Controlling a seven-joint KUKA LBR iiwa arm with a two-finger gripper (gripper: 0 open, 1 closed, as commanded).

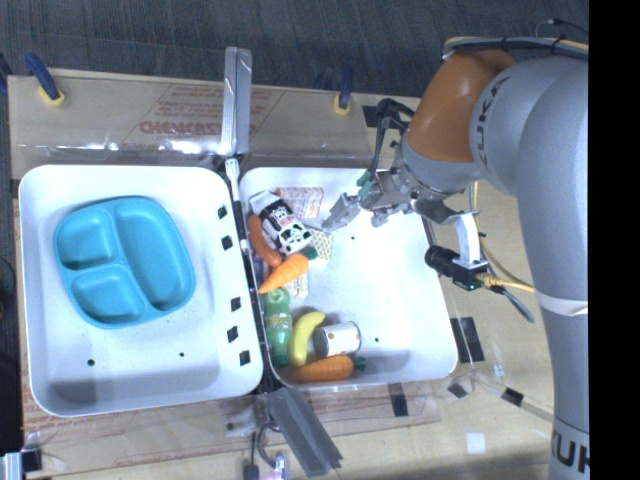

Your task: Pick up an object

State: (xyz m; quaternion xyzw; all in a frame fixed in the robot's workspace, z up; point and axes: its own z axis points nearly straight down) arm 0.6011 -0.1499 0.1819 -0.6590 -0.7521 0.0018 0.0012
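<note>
The right bin (410,298) holds a pile of toys along its left side. There is an orange carrot (284,269), a black-and-white toy (286,230), a green bottle (277,314), a yellow banana (303,334), a small can (341,339) and a second carrot (320,370). A printed packet (301,201) lies at the bin's far edge. My gripper (341,213) hangs over the upper middle of this bin, just right of the black-and-white toy and the packet. I see nothing held in it.
The left bin (60,368) carries a blue divided tray (122,258). A metal divider bar (237,98) stands between the bins at the back. The arm's wrist and cables (450,228) hang over the right bin's far right corner.
</note>
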